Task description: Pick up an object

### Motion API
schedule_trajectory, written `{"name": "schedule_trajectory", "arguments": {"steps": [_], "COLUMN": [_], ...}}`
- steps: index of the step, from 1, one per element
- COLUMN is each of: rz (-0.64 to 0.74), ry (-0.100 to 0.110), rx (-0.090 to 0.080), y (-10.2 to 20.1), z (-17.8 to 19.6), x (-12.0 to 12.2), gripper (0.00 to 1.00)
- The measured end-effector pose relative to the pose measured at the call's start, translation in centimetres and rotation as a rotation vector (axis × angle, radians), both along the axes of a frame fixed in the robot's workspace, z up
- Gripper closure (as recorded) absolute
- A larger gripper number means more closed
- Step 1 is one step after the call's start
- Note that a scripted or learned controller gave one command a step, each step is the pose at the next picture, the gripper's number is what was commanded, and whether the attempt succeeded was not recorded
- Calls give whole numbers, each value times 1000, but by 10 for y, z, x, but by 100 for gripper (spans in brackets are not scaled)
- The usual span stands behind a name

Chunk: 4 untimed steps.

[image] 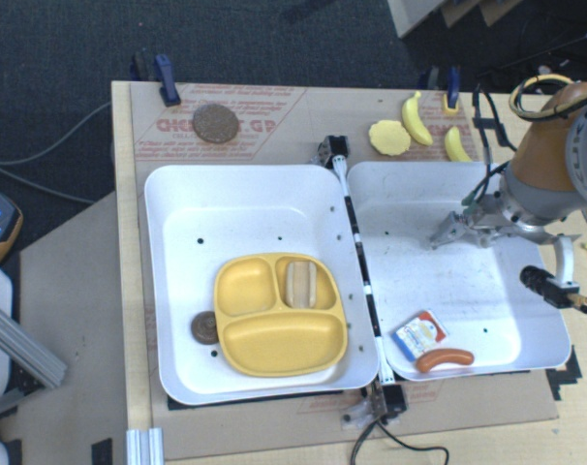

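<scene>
Right bin, landmark for this entry. Claw, one: hangs over the bin's upper middle, pointing toward the left bin; whether its tips are apart or together cannot be told, and nothing shows between them.

Likely pick candidates, at the right bin's lower edge:
- Sausage, one, red, long axis running left-right along the bin's lower wall.
- Small packet, one, white and blue, touching or just above the sausage.

Both lie down-view from the claw, well apart from it, slightly to its left.

In the left bin: yellow divided plate, one, with a pale bun-like piece in its upper right compartment; brown disc, one, beside the plate.

On the table above the right bin: bananas, two; yellow slice, one.
</scene>
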<state>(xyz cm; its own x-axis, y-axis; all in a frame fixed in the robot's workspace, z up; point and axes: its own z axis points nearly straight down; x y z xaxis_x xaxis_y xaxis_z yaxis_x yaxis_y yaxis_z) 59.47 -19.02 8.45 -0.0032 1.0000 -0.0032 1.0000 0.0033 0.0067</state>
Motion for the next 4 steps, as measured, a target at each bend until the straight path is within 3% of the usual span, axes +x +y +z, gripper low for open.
{"name": "schedule_trajectory", "arguments": {"steps": [1, 2, 3, 4], "rz": [-9, 3, 5, -6], "ry": [13, -7, 3, 3], "rx": [6, -1, 5, -1], "y": [-26, -4, 55, -6], "z": [0, 94, 0, 0], "x": [-89, -21, 62, 72], "gripper": [0, 0, 0, 0]}}
